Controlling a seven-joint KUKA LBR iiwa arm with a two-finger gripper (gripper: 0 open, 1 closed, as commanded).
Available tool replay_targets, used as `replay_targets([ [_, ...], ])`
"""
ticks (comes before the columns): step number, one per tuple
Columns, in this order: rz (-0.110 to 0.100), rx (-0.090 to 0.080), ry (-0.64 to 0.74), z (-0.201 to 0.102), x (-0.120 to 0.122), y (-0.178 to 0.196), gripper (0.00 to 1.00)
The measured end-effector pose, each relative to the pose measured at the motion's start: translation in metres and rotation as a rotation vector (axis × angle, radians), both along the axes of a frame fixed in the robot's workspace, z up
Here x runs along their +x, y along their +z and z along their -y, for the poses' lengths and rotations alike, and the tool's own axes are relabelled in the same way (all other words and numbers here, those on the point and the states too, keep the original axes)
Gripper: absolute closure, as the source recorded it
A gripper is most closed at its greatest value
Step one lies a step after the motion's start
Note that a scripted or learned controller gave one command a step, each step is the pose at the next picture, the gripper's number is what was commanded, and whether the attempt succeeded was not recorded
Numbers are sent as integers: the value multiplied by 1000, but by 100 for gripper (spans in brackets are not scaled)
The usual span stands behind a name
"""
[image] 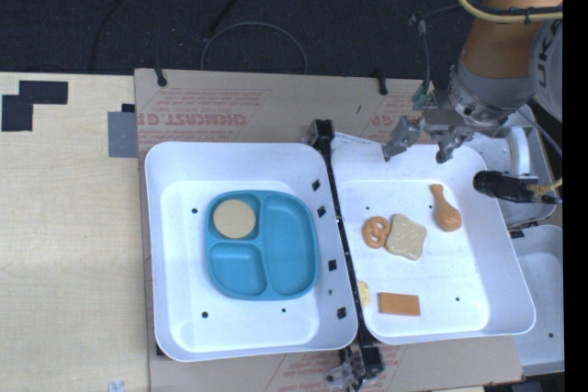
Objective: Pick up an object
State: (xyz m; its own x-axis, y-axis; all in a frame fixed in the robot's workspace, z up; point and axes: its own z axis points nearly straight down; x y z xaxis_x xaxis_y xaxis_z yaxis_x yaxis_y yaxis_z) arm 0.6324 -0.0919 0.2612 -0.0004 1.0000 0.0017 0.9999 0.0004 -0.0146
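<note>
At the near edge of the right white plastic bin (514, 308) a flat orange-brown rectangular block (399, 304) is seen, w/ a small yellow piece (364, 294) just beside it at the bin's left wall. Further in, a pale toast-shaped slice (406, 236) is touching a brown pretzel-shaped toy (374, 231), and a tan drumstick-shaped toy (445, 209) is placed to their right, its long axis running approx. near-to-far. In the left white bin (175, 170) a blue compartment tray (263, 244) w/ a round beige disc (233, 218) is held. At the far side, the two-finger gripper (427, 145) is hanging over the right bin's far rim; the fingers are spread apart and nothing is held between them. The drumstick is judged the closest target, lying nearer to the camera than the gripper.
</note>
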Motion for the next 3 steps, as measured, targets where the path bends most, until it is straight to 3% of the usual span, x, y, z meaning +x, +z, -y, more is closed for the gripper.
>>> replay_targets([
  [1, 11, -1, 1, 0, 2, 6, 0],
  [3, 6, -1, -1, -4, -12, -100, 0],
])
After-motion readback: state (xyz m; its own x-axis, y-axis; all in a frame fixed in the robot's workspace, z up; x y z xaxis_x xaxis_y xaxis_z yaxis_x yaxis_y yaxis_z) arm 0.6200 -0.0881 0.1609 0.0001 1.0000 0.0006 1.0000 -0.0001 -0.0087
